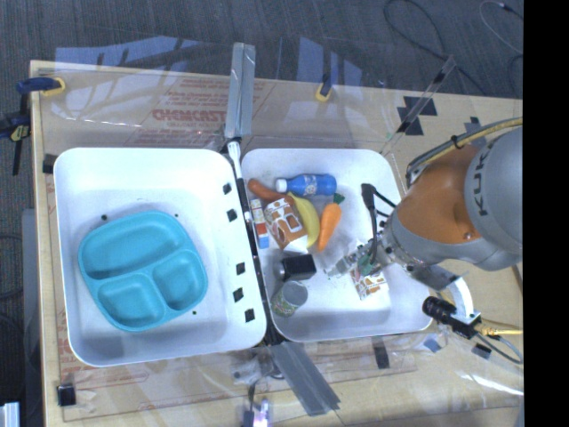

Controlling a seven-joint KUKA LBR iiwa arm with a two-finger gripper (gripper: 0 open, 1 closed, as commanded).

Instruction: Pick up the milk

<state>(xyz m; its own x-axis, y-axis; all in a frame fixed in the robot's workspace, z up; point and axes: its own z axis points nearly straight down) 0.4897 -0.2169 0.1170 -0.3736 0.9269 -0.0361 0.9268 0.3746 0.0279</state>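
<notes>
Directly under jaws, milk in right bin.

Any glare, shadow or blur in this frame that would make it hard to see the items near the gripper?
Camera view: glare streaks across the clear sheet behind the bins; lighting inside the right bin is even, with soft shadows under the items. The picture is slightly soft overall, so the clutter by the gripper blurs together and the small carton there is hard to read. The blue tray is clear.
</notes>
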